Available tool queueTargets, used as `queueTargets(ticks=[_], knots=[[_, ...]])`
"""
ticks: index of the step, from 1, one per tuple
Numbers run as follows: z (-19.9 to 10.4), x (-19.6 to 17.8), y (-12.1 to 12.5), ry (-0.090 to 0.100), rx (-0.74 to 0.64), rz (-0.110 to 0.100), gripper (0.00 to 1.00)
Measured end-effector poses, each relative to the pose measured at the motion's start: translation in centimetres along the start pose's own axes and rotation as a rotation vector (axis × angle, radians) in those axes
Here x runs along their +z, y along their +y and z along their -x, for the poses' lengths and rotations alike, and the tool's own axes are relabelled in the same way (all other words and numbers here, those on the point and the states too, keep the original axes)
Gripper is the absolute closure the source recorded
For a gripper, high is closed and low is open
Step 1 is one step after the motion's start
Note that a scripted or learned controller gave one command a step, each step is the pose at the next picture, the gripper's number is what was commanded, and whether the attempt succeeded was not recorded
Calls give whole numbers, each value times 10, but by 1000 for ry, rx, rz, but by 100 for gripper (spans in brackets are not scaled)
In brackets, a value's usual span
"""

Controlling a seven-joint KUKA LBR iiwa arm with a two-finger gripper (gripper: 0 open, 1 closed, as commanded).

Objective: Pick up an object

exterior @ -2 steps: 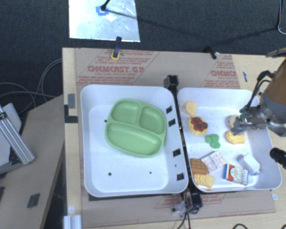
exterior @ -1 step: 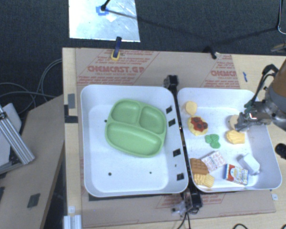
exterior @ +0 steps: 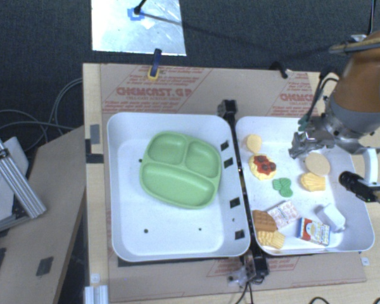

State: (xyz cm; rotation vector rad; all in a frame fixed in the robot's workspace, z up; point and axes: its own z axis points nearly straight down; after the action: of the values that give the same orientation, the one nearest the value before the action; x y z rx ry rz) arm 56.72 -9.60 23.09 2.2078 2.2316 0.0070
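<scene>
two shallow white bins are seen side by side on the counter (exterior: 177, 84). the left bin (exterior: 123, 170) is occupied by a green divided plate (exterior: 180, 170). the right bin (exterior: 358, 223) is scattered with small toy foods: a pale yellow piece (exterior: 254, 144) near the top left, a pizza slice (exterior: 263, 167) with red topping just below it, a small green piece (exterior: 282, 186) toward the middle, a round tan cookie (exterior: 317, 164) and a yellow chunk (exterior: 313, 182) just below it, a brown waffle (exterior: 265, 221) and a yellow crinkled piece (exterior: 272, 239) at the lower left, a white and red wrapper (exterior: 284, 213) beside them, a small carton (exterior: 315, 232) with red and blue print, and a white block (exterior: 334, 218) at the lower right. the arm (exterior: 361, 94) is reached in from the right, and the end effector (exterior: 302, 145) is positioned over the upper part of the right bin, just beside the upper left edge of the cookie. nothing is seen between its fingers, and whether they are spread or closed cannot be told from this angle.
</scene>
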Motion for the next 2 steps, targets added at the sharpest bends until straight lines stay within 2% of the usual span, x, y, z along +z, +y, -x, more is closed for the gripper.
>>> queueTargets(ticks=[2], knots=[[-76, 17, 69, 0, 2, -1, 100]])
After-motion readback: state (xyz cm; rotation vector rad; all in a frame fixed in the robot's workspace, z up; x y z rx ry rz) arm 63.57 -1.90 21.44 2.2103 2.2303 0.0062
